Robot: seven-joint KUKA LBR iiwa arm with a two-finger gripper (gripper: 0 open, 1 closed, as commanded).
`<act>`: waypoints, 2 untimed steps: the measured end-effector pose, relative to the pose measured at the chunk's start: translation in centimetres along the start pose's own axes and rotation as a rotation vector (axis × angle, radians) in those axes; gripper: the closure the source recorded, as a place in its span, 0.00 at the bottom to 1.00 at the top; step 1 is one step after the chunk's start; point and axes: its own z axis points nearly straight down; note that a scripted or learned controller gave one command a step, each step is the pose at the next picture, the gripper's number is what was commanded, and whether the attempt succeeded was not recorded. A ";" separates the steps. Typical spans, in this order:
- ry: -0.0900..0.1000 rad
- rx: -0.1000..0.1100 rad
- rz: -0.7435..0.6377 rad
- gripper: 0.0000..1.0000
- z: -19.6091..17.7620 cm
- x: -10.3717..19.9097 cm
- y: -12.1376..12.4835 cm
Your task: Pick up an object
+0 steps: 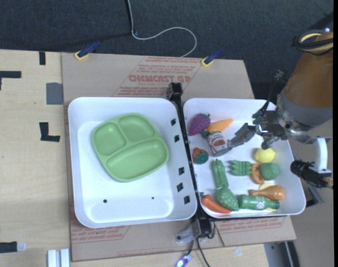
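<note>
Nothing's picked up yet as far as I can see. The end effector (242,135) hangs over the right bin (244,103), right of frame centre, and I honestly can't tell if it's open or closed. It sits just beside the small can (217,142), with nothing visibly held. The toy food is all lying in that bin, so the whole grab is left to do.
</note>
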 end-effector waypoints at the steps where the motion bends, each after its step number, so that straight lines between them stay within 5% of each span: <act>1: 0.000 0.001 -0.002 1.00 -1.0 0.1 0.0; 2: 0.001 -0.011 -0.008 1.00 -9.7 6.7 -0.4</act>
